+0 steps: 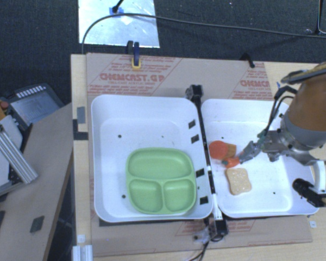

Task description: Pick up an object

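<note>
Where the arm (pixel 309 113) reaches in from the right, its gripper (pixel 245 153) sits low in the right bin (pixel 261 118), tilted down and pointing left toward the divider between the bins. Whether it is open or closed cannot be told, since its tip is a dark blur against the orange and red things there. That tip is touching or just beside a small orange piece (pixel 232 161), and right next to that, on the left, lies a larger red-orange lump (pixel 221 148), close to the bin's left wall. Just below the gripper tip a tan slice of bread (pixel 239 180) lies flat on the bin floor, apart from the walls. Nothing can be seen lifted off the floor. Across the divider, the left bin (pixel 114 118) holds a green tray (pixel 162 179) with three compartments, set toward its near right corner. Both bins rest on a sheet of cardboard (pixel 163 72).
</note>
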You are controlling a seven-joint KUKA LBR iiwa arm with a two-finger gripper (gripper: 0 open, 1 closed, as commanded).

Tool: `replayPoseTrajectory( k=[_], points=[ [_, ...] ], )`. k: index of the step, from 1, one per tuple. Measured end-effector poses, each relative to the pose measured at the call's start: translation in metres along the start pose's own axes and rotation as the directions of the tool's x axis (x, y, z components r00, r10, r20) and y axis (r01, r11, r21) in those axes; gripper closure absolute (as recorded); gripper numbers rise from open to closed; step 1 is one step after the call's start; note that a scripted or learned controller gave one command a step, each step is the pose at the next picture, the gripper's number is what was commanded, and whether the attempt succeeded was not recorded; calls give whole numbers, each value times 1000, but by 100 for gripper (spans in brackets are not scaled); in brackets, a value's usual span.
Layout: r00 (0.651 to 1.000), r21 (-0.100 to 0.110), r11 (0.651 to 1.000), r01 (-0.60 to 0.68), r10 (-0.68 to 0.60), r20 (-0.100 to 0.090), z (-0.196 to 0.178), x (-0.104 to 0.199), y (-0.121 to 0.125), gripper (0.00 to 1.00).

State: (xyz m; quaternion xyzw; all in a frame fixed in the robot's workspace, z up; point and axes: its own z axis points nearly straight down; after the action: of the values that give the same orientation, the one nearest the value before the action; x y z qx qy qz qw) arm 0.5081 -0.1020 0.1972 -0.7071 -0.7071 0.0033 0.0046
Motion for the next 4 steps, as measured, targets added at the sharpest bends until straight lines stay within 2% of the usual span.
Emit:
replayPoseTrajectory(
  k=[1,2,3,4],
  points=[
    [1000,-12,1000,3,-3,2,-6,0,3,0],
    [1000,-7,1000,2,-2,0,46,9,9,0],
    [1000,-6,1000,1,-1,0,100,11,-1,0],
    [1000,-10,1000,1,-1,1,113,11,-1,0]
  ],
)
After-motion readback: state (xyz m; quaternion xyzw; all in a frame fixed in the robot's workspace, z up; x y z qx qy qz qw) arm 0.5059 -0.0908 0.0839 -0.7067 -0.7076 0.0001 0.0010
